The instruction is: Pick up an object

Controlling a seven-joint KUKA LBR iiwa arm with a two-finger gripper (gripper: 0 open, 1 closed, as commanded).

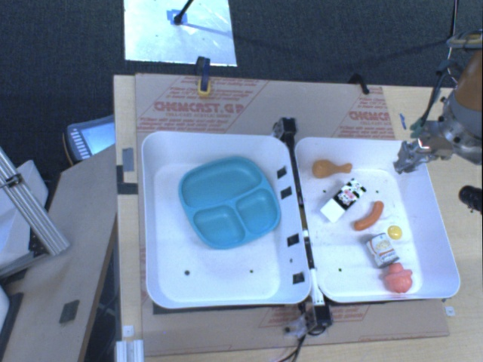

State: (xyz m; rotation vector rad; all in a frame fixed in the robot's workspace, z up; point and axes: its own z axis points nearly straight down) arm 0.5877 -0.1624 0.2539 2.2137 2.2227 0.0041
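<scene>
Lying flat: curved orange sausage (369, 216)

A wooden bench (249, 100) stands on dark carpet (60, 44), a shiny metal sheet (179, 23) lying behind it.

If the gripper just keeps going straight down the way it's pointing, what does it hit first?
The gripper hangs at the upper right corner of the right white bin. Straight down it would probably meet the bin's rim or bare floor there, not a toy; the nearest, the tan drumstick-shaped toy, lies well aside. Depth is uncertain.
</scene>
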